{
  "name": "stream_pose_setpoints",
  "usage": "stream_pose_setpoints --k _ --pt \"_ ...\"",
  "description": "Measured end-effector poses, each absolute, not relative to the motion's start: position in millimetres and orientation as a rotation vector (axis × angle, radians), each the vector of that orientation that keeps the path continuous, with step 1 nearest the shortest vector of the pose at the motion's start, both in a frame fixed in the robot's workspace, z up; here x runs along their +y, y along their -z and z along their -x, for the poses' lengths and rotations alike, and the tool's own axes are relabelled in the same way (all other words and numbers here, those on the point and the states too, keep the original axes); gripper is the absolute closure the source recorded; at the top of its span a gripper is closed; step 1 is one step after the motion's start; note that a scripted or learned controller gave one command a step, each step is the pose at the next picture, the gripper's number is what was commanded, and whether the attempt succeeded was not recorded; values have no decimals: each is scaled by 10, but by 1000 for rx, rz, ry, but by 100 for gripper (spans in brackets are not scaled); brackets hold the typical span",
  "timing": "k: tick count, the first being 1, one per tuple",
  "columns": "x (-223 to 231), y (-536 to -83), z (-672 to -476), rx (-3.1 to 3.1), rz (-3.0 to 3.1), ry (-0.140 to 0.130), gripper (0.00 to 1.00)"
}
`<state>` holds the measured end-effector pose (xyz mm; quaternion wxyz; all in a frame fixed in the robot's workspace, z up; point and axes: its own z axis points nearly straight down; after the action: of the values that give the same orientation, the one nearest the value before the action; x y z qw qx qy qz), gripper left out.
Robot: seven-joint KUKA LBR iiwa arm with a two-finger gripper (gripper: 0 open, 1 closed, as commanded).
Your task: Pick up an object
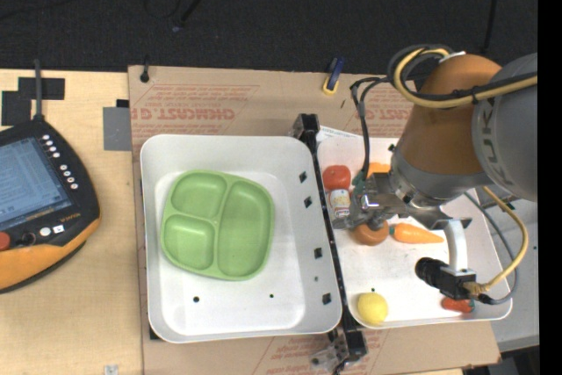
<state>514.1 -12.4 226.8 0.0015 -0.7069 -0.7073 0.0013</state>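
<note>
My gripper (363, 206) hangs low over the left part of the right bin (413, 322). Just left of it lies a small bottle (337, 191) with a red cap, close to the bin's left wall. A round orange-brown fruit (370, 234) sits directly below the gripper in the view, partly covered by it. An orange carrot (418, 234) lies to the right of that fruit. A yellow lemon (372, 308) rests near the bin's front edge. A small red thing (455, 305) lies at the front right. An orange piece (378, 169) peeks out behind the wrist.
The left bin (176, 312) holds a green divided plate (218, 224). A black divider rail (318, 215) runs between the two bins. A teach pendant (35, 198) lies on the bench at far left. The arm's bulk covers the right bin's back right.
</note>
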Motion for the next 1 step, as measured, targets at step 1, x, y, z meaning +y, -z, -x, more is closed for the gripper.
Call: stream_pose_setpoints --k 1 --pt "18 -2239 -4996 -2219 2216 -7 100"
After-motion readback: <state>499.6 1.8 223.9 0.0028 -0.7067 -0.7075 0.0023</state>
